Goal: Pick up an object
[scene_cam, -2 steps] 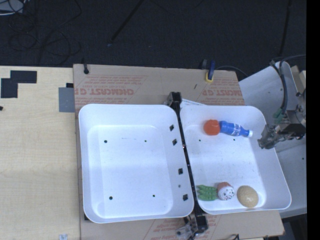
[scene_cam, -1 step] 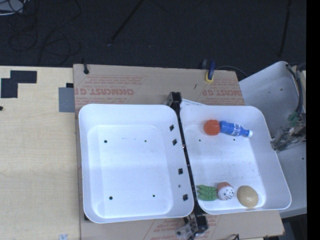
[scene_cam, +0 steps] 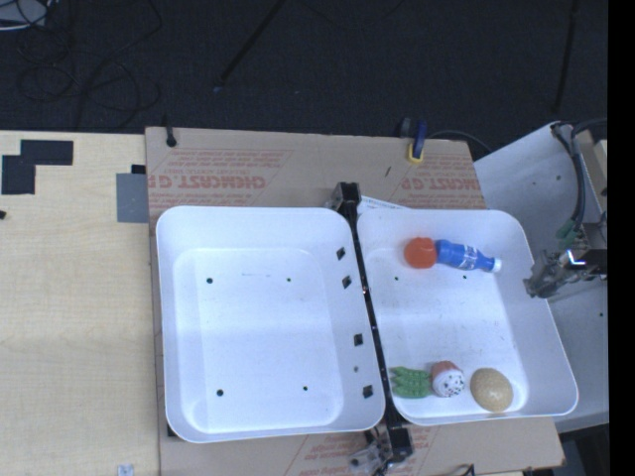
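Note:
The right bin (scene_cam: 536, 355) holds several small objects. An orange ball (scene_cam: 420, 253) lies toward the back, touching a blue bottle (scene_cam: 464, 257) that lies on its side with its white tip pointing right. Along the front wall sit a green toy (scene_cam: 409, 382), a white ball with red spots (scene_cam: 447, 380) and a tan egg-shaped object (scene_cam: 491, 389), close together in a row.
The left bin (scene_cam: 169, 266) stands beside the right one, with a black divider strip (scene_cam: 359, 296) between them. Both rest on a cardboard sheet (scene_cam: 258, 172). A dark metal fitting with cables (scene_cam: 564, 266) sits just past the right bin's right wall.

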Tool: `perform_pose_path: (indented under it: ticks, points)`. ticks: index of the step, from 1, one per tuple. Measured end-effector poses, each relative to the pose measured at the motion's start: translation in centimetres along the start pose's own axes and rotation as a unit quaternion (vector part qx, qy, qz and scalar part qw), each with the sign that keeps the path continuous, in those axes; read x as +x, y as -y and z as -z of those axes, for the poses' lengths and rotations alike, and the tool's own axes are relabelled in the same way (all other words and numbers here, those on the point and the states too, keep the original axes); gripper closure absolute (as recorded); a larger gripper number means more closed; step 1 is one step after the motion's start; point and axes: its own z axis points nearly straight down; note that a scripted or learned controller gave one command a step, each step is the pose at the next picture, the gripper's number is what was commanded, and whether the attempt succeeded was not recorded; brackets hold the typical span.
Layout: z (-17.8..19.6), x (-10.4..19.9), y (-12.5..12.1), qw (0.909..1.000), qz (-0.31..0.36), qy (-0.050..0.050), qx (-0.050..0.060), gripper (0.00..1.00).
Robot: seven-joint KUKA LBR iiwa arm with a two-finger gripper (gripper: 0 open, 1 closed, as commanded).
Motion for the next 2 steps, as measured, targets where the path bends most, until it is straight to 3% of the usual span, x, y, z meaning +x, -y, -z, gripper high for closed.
perform_pose_path:
  ticks: [1, 2]
  points:
    - [0.9, 2.2, 0.0, 1.0000, 0.000, 0.000, -0.001, 1.00]
    - [0.1, -3.0, 0.1, 1.0000, -0.003, 0.001, 0.000, 1.00]
